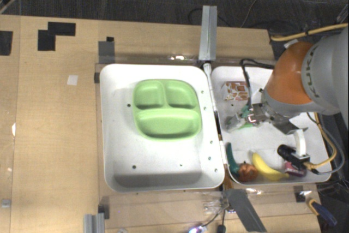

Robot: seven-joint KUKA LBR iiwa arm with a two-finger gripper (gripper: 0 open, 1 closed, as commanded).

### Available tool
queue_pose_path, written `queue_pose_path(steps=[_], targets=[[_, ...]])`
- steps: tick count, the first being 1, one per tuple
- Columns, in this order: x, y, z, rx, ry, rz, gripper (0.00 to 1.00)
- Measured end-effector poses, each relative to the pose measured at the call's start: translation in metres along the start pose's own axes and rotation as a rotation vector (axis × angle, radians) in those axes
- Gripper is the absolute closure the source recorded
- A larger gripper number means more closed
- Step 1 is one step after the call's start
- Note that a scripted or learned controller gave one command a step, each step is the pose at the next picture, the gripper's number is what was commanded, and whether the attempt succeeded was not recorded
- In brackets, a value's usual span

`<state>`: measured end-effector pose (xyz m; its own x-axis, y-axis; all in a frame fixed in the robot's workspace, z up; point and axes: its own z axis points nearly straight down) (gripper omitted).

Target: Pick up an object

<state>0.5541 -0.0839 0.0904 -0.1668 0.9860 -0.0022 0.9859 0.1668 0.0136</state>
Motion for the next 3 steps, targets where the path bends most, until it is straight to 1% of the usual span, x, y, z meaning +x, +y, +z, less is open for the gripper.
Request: queue_pose_path(steps=[1, 2, 3], targets=[[0.0, 0.0, 0.0, -0.001, 0.0, 0.0, 0.0], [-0.017, 0.047, 0.001, 0.0, 0.0, -0.082, 0.0], [-0.016, 0.049, -0.006, -0.001, 0.0, -0.088, 1.0]])
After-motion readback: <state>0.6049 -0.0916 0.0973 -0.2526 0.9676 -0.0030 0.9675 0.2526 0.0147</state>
